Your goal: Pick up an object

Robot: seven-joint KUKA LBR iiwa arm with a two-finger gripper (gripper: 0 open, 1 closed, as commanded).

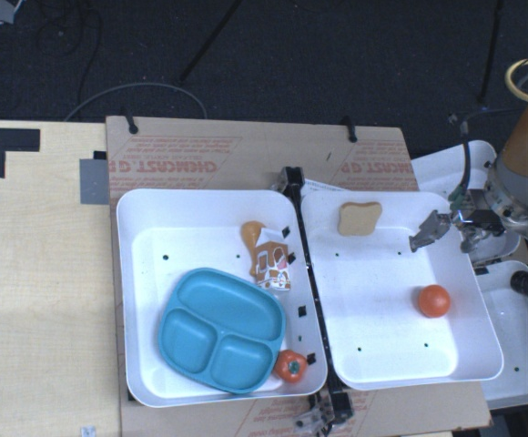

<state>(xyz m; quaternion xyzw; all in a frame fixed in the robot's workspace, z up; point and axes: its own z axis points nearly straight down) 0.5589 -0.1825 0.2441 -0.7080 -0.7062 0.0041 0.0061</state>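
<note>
The tool [446, 228] hovers over the right white bin's [382, 353] far right edge, fingers spread apart, gripping nothing. A round orange-red ball [434, 300] lies just below it; a tan bread-shaped slice [360, 218] lies near the far wall.

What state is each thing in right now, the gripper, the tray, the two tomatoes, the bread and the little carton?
gripper: over the right bin's upper right, nothing between its fingers.
blue tray: flat in the left bin, compartments up.
tomato by the tray: resting at the tray's lower right corner.
tomato in the right bin: lying free, apart from the gripper.
bread slice: flat, near the right bin's top wall.
small carton: tipped over, above the tray.
</note>
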